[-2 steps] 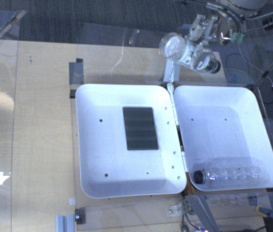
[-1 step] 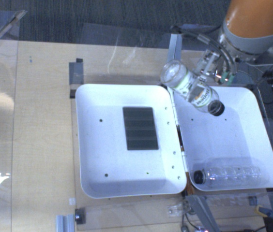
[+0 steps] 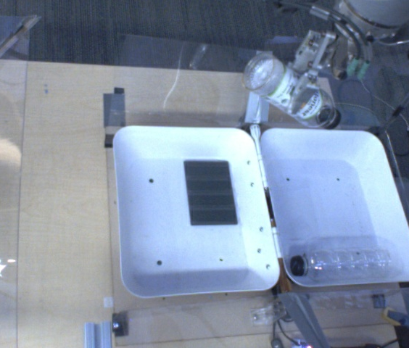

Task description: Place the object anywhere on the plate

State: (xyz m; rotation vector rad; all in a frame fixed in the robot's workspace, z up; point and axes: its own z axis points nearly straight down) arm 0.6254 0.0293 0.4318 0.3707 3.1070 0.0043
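Observation:
A dark rectangular plate (image 3: 209, 192) lies flat in the middle of the left bin (image 3: 135, 216). My gripper (image 3: 303, 84) hangs above the back edge where the two bins meet. It is shut on a clear plastic bottle (image 3: 277, 85) with a white and green label. The bottle is tilted, with its round end toward the upper left. It sits up and to the right of the plate, well apart from it.
A second clear bottle (image 3: 342, 262) with a dark cap lies on its side along the front wall of the right bin (image 3: 393, 187). Cables and the arm's wrist crowd the upper right corner. Bare wooden bench extends to the left.

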